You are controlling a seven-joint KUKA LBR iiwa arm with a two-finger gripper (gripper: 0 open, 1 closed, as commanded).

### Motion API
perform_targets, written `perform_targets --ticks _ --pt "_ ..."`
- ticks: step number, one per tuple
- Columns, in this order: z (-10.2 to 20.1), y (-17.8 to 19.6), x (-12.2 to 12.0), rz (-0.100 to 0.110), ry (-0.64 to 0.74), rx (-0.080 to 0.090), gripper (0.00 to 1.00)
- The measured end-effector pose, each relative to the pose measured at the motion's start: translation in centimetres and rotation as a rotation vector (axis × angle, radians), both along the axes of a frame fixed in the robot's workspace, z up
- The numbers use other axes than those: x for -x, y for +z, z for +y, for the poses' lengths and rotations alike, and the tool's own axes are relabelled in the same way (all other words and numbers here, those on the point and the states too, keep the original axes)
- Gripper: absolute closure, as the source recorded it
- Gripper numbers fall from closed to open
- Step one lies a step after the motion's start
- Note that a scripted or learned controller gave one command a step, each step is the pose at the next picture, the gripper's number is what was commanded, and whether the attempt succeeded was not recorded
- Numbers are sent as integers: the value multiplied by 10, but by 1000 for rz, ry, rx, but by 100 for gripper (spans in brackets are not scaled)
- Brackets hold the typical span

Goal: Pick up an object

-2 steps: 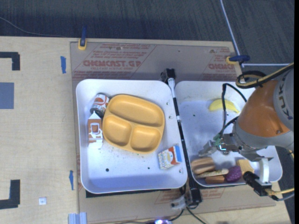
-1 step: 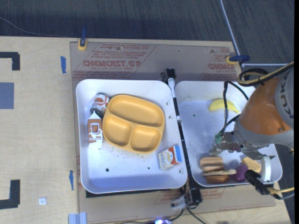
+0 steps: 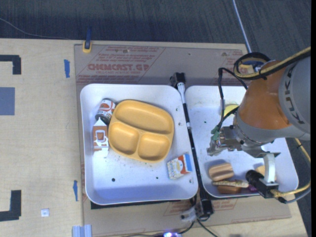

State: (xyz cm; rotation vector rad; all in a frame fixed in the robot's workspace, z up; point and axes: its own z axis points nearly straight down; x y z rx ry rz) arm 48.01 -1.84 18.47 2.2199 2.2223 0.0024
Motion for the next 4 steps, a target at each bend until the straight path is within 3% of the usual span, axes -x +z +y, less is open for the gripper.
perform_targets --ticks 1,2,3,4 --pt "-104 -82 -2 3 -3 1 100" --pt "-136 -93 -1 -2 1 -4 100" --pt "-204 -90 -6 -1 -2 3 100" --pt "-92 -60 -43 -1 2 0 100"
